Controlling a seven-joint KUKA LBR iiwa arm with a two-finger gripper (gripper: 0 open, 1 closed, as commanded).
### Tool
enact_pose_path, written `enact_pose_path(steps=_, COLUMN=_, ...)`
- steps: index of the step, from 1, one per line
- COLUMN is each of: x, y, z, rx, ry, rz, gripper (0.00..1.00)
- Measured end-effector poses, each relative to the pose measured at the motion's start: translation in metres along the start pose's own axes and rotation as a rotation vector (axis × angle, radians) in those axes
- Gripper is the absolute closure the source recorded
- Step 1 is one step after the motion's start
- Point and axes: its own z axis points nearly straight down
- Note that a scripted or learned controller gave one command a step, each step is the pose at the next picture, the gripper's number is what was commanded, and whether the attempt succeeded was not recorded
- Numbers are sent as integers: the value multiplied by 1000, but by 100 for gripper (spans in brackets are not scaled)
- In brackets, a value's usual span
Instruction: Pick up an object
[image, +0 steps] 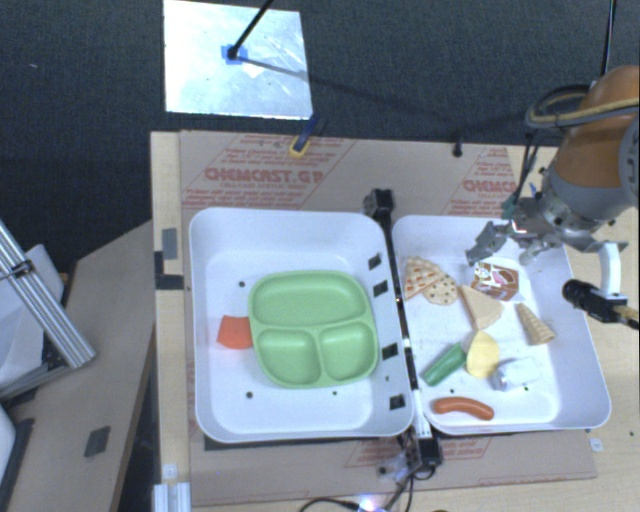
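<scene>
Sausage (462, 407) sits at the front edge of the right bin (585, 400), with the arm hanging over the back of it.

Arm reaches in from the right, orange band up top, wrist tilted down so the gripper (508, 243) hovers over the bin's far side with its fingers spread and nothing between them. Just under it lies a small brown-and-white packet (497, 279); waffle pieces (428, 280), a cheese wedge (483, 308), cone (534, 324), lemon (482, 353) and green pepper (443, 364) are scattered nearby. Left bin (215, 300) holds a green divided plate (310, 327) and an orange block (235, 332).
</scene>
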Motion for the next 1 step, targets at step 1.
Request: enact_pose_path(steps=1, x=0, y=3, z=-7, rx=-12, ry=-2, rz=-2, gripper=0)
